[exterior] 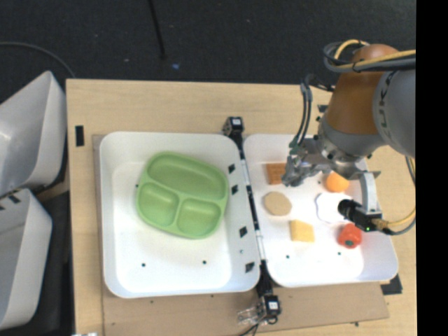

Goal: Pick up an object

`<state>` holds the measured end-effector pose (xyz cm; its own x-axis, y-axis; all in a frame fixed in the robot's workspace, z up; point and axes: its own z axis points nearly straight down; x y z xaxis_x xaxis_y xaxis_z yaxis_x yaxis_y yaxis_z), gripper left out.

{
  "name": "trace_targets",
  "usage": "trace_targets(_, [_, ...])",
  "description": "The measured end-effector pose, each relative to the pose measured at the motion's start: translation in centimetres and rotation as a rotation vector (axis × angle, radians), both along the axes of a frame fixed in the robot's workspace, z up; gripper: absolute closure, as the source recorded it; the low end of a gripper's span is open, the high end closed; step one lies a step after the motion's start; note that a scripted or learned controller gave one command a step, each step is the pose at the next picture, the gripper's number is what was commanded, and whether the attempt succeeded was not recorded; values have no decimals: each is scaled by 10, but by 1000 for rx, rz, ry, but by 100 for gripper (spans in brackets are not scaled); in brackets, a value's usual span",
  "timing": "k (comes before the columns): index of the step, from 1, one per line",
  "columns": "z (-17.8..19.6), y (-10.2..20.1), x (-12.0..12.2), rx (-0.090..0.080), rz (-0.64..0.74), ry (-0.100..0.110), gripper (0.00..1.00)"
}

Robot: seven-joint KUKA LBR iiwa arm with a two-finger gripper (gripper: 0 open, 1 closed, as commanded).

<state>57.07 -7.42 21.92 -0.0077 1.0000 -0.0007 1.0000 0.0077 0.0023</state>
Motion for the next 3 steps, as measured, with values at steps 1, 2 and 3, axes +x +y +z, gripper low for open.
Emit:
trace_targets(1, [-2, 57, 15, 2, 0, 1, 100])
trace_targets(2, [11, 111, 42, 2, 0, -2, 100])
trace_targets(3, [27, 162, 61, 3, 0, -1, 100])
